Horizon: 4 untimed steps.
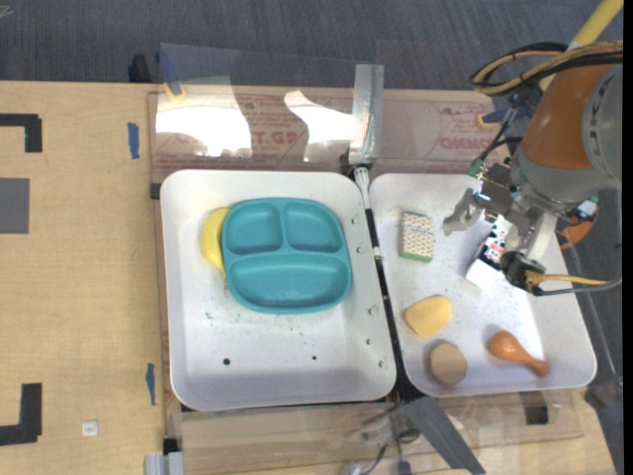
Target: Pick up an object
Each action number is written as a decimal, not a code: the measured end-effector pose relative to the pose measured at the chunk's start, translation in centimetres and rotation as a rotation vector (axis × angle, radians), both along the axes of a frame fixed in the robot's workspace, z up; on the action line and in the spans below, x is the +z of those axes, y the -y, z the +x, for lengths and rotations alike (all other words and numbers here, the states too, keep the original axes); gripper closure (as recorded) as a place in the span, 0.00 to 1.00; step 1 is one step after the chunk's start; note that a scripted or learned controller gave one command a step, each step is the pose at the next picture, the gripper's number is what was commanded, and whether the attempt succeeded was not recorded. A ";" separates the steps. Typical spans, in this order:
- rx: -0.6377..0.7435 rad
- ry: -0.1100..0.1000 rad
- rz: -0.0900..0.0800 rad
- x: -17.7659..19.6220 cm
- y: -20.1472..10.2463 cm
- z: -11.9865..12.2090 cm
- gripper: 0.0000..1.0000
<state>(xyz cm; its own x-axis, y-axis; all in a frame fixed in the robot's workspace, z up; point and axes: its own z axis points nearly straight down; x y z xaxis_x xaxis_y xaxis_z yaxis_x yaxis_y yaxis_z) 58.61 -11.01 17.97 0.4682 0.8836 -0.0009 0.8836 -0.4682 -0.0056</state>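
My gripper [492, 230] hangs over the upper right part of the right bin [574, 315]. Its two grey fingers stand spread apart, so it is open. A small white box with black and red marks [488, 257] lies just below and between the fingers; I cannot tell whether they touch it. A green patterned packet [417, 237] lies to the gripper's left. Nearer the front are a yellow lump [428, 315], a tan egg-shaped object [447, 362] and an orange pear-shaped object [514, 349].
The left bin [198, 354] holds a teal divided plate [287, 253] with a yellow object [211, 237] partly under its left edge. A raised divider [376, 275] separates the bins. Yellow and black cables [524, 67] loop behind the arm.
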 end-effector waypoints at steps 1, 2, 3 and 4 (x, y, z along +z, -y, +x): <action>0.245 0.001 0.001 -4.5 -1.8 1.1 0.00; 0.222 0.003 0.000 -4.4 0.8 -2.9 0.00; 0.344 0.009 -0.001 -9.3 3.4 -2.9 0.00; 0.754 0.011 -0.002 -6.1 0.3 1.1 0.00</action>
